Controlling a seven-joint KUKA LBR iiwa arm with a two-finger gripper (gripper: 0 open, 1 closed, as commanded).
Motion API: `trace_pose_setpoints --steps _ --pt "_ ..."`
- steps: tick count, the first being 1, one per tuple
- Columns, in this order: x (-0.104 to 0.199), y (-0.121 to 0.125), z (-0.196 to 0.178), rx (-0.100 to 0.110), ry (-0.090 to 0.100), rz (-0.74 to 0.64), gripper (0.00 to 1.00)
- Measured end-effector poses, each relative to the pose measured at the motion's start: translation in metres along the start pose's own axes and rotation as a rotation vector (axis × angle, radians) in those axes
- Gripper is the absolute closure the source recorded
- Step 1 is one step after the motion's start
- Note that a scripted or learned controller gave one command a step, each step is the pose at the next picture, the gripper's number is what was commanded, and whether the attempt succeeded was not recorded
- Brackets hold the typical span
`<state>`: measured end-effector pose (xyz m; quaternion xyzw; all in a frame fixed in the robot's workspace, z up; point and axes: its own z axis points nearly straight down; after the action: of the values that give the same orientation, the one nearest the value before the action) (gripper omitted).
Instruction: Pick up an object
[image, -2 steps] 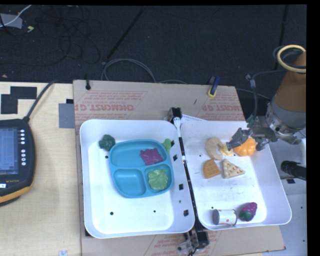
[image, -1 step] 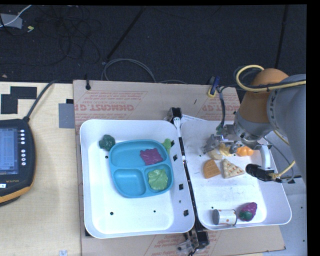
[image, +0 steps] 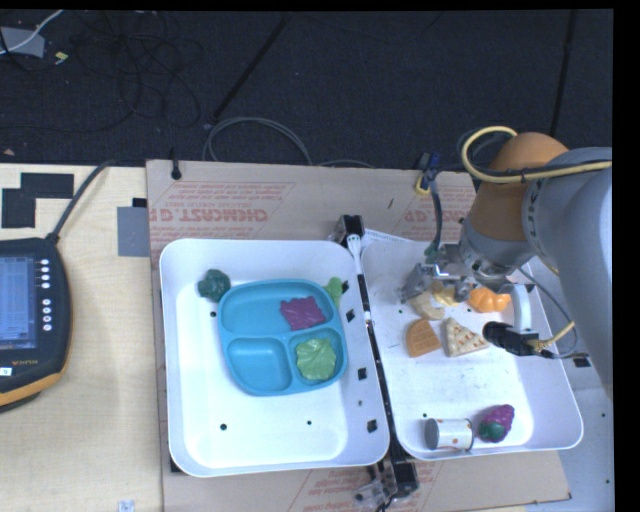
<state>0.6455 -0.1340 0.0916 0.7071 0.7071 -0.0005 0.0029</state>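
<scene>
My gripper (image: 428, 283) is low in the right bin (image: 560, 430), near its upper middle, and the grey arm reaches in from the right. Directly under and beside it lies a pale cream chunk (image: 433, 304); whether the gripper touches it is unclear. A small orange piece (image: 488, 298) sits just to the gripper's right. Below are an orange-brown wedge (image: 422, 338) and a tan speckled triangular slice (image: 463, 338). Near the bin's front edge lie a small white and grey can (image: 449, 433) on its side and a purple and green piece (image: 495, 422).
The left bin (image: 190, 420) holds a blue divided tray (image: 250, 350) with a purple piece (image: 302, 312) and a light green leafy piece (image: 316, 357) in it. A dark green piece (image: 213, 285) lies at the tray's upper left corner. A teach pendant (image: 25, 315) lies far left.
</scene>
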Motion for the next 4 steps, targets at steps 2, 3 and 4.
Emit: trace_pose_setpoints --steps 2,3,4 --pt "0.033 0.000 0.004 0.002 0.008 -0.008 0.00" --pt "0.027 -0.002 -0.007 0.005 0.006 -0.002 1.00" --pt "0.051 -0.062 -0.105 0.005 0.007 0.000 1.00"
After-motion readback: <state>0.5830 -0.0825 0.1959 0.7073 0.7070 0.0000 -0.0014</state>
